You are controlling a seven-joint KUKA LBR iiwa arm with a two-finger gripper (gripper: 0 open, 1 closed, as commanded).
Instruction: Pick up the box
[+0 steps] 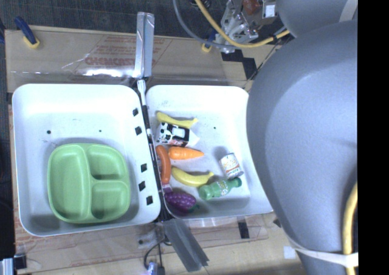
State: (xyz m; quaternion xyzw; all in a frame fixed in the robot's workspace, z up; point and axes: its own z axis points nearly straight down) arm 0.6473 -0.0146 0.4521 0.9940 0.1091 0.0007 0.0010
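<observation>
My pincer (243, 16) hung high above the far edge of the right bin (240, 95), and I could not tell how it stood from that angle. Nothing of the job was done. The box (174, 133), black and white, lay well below and to one side of the pincer, in the right bin between a banana (176, 120) and a carrot (185, 154). Reaching down, closing on it and lifting all remained, as I judged. The green tray (90, 181) sat farther off.
</observation>
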